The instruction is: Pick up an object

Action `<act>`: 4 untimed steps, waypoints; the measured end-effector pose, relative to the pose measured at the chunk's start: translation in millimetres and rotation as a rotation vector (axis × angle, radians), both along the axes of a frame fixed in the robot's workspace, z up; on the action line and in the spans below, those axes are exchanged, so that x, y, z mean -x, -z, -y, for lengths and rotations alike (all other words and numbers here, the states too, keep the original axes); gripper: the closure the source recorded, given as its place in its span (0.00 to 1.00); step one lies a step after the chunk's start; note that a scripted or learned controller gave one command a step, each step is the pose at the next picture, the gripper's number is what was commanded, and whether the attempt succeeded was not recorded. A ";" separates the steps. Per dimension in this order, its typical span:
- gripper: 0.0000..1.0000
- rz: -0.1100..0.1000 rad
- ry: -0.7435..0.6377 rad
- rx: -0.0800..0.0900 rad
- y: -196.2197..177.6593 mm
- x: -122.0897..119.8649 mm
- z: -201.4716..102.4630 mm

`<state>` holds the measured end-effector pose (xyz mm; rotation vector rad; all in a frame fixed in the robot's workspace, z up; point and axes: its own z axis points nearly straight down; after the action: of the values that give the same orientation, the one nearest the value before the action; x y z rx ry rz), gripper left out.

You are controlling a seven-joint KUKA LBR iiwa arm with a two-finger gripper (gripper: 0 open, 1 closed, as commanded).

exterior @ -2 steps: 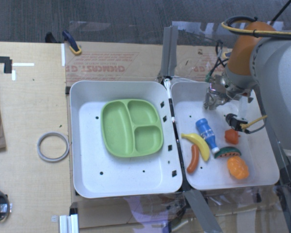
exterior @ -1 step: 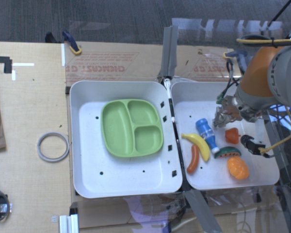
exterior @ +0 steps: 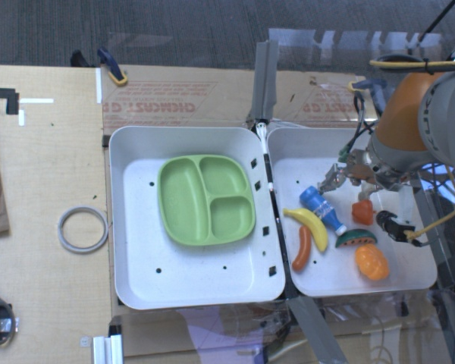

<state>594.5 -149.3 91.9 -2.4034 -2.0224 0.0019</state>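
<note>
Right now I see my claw (exterior: 347, 179) hanging spread and empty over the right bin (exterior: 311, 279), just above the blue bottle (exterior: 321, 208), which lies beside the banana (exterior: 309, 227).

My arm (exterior: 440, 120) is grey with an orange band above the wrist, and my gripper (exterior: 351, 182) is dull metal grey. Both bins are white: the left bin (exterior: 129, 226) carries a pale green divided plate (exterior: 207, 199); along the right bin's (exterior: 288, 158) front edge lie a yellow banana (exterior: 309, 226), a red-orange sausage (exterior: 302, 249), a blue bottle (exterior: 321, 208) with a white end, a small red piece (exterior: 362, 211), a red-and-green watermelon slice (exterior: 355, 238) and an orange fruit (exterior: 372, 263). The bench (exterior: 45, 173) is light tan wood, with a grey ring (exterior: 83, 228) on it.
</note>
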 end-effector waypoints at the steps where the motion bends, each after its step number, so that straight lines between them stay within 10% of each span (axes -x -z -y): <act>1: 0.00 -0.002 0.134 -0.001 0.8 22.1 -49.2; 2: 0.00 0.000 0.139 0.001 0.6 8.9 27.7; 3: 0.00 -0.001 0.477 0.002 0.4 -41.1 16.2; 4: 0.00 -0.002 0.404 0.000 0.5 2.6 -23.5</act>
<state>591.9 -125.8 91.4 -2.7591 -1.4985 0.0042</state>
